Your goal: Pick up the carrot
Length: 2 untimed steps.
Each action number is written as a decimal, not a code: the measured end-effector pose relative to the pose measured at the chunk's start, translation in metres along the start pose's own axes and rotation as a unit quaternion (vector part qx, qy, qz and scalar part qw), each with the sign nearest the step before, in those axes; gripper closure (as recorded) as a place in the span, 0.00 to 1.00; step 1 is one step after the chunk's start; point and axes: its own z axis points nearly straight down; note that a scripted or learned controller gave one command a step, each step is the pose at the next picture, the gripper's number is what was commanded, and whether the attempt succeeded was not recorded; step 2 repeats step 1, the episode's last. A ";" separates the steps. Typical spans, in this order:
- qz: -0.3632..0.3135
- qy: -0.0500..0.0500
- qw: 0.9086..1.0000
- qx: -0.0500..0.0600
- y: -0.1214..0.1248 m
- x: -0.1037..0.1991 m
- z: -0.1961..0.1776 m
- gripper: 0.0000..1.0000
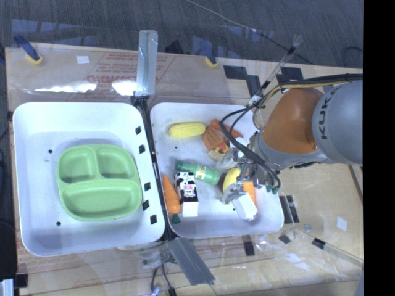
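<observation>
Left bin (37, 165) holds a green divided plate (97, 184), well left of the carrot and no factor. Carrot (171, 195) lies in the right bin (203, 224), hard against its left wall, long axis running roughly along that wall, thick end up, thin tip toward the bin's near corner. Judged: light, stiff, smooth skin, tapered so it may slide out toward the tip; best taken across the thick middle. Wall on the carrot's left crowds one finger. Just right of the carrot, touching or nearly so, a small cow-print carton (186, 193), crowding the other side. Up-right of the carrot a green bottle (199, 172); further up, a corn cob (187, 130) and a brown ridged item (216, 140), both apart from it. Far right of the carrot: yellow fruit (231, 179), white block (246, 208), and the gripper (241, 187) low among them, well apart from the carrot. Cables and wrist cover the tool; spread or closed, cannot tell.
</observation>
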 end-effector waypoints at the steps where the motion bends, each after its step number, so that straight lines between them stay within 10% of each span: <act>1: -0.005 -0.002 1.000 0.000 0.003 -0.003 -0.011 1.00; 2: -0.005 -0.002 1.000 0.000 0.003 -0.003 -0.011 1.00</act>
